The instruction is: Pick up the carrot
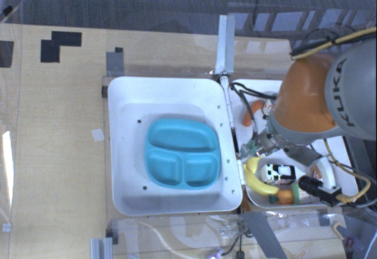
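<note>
— Where is the carrot [254,108]?
— In the right bin [340,147], near its far left corner, partly hidden behind black cables [242,92]. It lies on the bin floor.
— And the gripper [257,145]?
— It is low over the right bin's left side, beneath the orange wrist band; whether it is spread or pressed together, I cannot tell.
— What else?
— A banana [257,178] and an orange fruit [285,196] by the right bin's near edge. A blue divided plate [182,153] sits mid-floor in the left bin [126,134].
</note>
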{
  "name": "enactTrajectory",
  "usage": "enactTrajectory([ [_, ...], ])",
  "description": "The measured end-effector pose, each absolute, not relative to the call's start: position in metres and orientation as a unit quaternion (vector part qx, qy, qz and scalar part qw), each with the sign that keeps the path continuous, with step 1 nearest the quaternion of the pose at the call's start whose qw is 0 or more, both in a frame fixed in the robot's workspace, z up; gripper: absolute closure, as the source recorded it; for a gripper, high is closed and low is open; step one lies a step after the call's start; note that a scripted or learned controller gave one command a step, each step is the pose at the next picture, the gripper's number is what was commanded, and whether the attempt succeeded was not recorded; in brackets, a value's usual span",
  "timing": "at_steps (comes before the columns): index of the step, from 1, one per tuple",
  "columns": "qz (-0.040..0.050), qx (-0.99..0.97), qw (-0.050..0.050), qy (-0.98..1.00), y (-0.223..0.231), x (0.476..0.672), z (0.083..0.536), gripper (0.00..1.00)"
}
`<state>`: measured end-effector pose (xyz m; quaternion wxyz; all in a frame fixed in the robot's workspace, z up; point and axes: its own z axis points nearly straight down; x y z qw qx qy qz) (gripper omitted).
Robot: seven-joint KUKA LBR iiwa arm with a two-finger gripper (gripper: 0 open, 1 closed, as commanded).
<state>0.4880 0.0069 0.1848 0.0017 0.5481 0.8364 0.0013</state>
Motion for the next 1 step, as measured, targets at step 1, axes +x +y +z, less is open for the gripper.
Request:
enactTrajectory([
  [1, 0.0011, 0.730, 0.001, 0.683, 0.0170, 0.5001, 0.1844, 1.00],
])
